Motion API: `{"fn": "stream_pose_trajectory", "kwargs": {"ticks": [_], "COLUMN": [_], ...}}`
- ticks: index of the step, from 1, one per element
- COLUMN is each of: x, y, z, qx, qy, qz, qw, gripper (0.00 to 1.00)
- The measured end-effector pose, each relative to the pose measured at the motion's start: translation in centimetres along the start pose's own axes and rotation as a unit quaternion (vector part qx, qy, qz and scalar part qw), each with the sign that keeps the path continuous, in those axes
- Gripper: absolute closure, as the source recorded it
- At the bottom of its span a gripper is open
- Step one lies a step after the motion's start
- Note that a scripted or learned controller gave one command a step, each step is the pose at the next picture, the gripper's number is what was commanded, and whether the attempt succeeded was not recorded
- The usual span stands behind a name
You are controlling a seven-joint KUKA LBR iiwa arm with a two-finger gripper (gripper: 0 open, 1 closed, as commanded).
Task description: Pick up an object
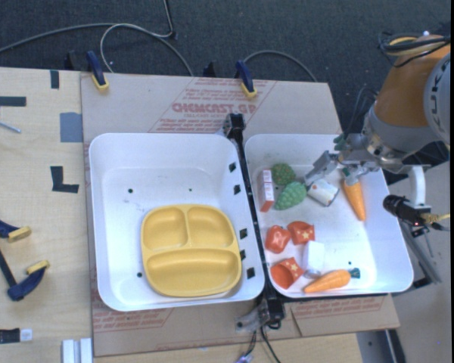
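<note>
My gripper (335, 174) hangs over the back of the right bin (386, 267), and its fingers look spread and empty. A small white block (323, 193) lies just below the left finger (318, 169). An orange carrot (355, 200) lies beside the right finger, its green top close to the fingertip. Two green toy vegetables (287, 187) sit to the left of the gripper. Nearer the front lie three red pieces (277, 238), a second white block (315, 257) and another carrot (329, 280).
A yellow divided plate (191, 249) lies in the left bin (110, 203). A thin red and white packet (267, 190) rests by the wall between the bins. Blue clamps (246, 82) hold the cardboard at the back.
</note>
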State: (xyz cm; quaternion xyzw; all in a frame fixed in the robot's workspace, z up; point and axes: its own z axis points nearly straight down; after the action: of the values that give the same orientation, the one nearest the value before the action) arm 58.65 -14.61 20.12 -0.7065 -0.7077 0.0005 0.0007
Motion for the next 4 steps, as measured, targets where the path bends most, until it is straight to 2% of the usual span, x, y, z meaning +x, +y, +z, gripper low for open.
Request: {"fn": "stream_pose_trajectory", "kwargs": {"ticks": [1, 2, 3, 4], "x": [3.4, 4.5, 4.6, 4.2], "y": [3.1, 7.1, 5.6, 6.5], "z": [10.2, 11.6, 11.5, 11.6], "qx": [-0.002, -0.002, -0.002, -0.002], "qy": [-0.001, -0.001, -0.002, -0.001], "qz": [0.000, 0.000, 0.001, 0.000], "qw": [1.0000, 1.0000, 1.0000, 1.0000], "gripper": [0.00, 0.00, 0.00, 0.00]}}
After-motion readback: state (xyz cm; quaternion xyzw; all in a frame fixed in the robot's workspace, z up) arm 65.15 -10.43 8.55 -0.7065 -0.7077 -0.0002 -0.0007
